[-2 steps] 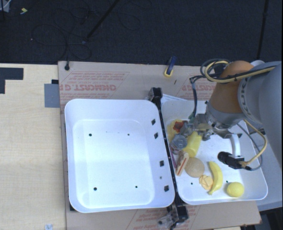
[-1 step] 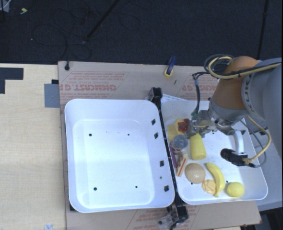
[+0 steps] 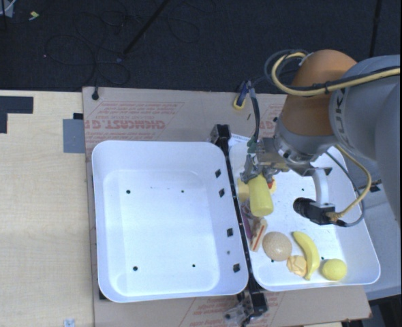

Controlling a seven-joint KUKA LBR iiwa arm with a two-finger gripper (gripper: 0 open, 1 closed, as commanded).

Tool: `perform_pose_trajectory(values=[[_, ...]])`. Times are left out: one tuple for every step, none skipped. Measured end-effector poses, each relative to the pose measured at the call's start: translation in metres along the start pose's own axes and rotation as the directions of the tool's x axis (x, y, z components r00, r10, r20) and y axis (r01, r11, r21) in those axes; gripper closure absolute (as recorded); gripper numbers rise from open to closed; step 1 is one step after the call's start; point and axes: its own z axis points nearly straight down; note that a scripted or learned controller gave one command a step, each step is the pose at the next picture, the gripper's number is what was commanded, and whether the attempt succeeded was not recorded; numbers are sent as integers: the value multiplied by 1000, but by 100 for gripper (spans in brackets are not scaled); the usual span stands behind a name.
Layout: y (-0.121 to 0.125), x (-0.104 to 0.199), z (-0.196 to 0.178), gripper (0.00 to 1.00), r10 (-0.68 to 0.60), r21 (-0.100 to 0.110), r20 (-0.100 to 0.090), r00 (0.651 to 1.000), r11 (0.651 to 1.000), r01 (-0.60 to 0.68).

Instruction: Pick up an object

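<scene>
The grey-and-orange arm's gripper (image 3: 257,171) hangs over the far-left part of the right white bin (image 3: 368,254), touching the top of 1 yellow plastic cylinder (image 3: 260,197) — whether it grasps it cannot be told. Nearer lie 1 tan egg-shaped ball (image 3: 277,245), 1 yellow banana (image 3: 307,249) and 1 yellow lemon (image 3: 334,270).

You're looking at a grey arm (image 3: 371,107) with a smooth, rounded casing. A glossy orange band (image 3: 317,94) bulges above the wrist. A yellow cable (image 3: 281,70) loops off the top of that band. The gripper (image 3: 258,174) is small, boxy, dull grey metal.
</scene>
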Motion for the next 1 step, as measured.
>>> perform_pose_trajectory(values=[[34,45,-19,100,4,3,3,1000,1000,-4]])
